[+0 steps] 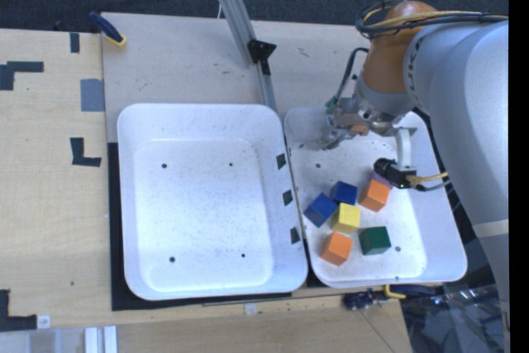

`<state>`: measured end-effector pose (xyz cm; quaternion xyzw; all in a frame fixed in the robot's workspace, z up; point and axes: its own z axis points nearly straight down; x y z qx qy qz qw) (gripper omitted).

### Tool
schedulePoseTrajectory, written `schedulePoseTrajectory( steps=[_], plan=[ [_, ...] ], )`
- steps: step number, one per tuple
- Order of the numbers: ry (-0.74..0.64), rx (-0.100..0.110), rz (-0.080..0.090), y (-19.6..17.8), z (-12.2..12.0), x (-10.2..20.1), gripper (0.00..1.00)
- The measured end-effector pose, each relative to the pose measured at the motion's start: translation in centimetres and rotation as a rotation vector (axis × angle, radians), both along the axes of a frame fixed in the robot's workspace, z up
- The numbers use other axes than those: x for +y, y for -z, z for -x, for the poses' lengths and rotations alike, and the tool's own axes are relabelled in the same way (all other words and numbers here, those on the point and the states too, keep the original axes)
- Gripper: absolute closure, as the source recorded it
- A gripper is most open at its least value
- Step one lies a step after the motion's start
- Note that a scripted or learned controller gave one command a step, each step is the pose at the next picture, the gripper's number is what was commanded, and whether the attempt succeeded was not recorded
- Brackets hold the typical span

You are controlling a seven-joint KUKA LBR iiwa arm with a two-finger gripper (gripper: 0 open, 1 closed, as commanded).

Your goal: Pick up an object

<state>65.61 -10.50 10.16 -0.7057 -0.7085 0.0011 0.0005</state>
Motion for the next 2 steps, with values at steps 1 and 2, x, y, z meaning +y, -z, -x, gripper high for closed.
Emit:
schedulePoseTrajectory(
  steps=[1, 2],
  plan=[
    [0.002, -0.006, -0.001, -5.8, 0.8, 0.4, 1.0],
    [0.002, -0.007, -0.001, -11.7, 1.4, 0.8, 1.0]
  ],
)
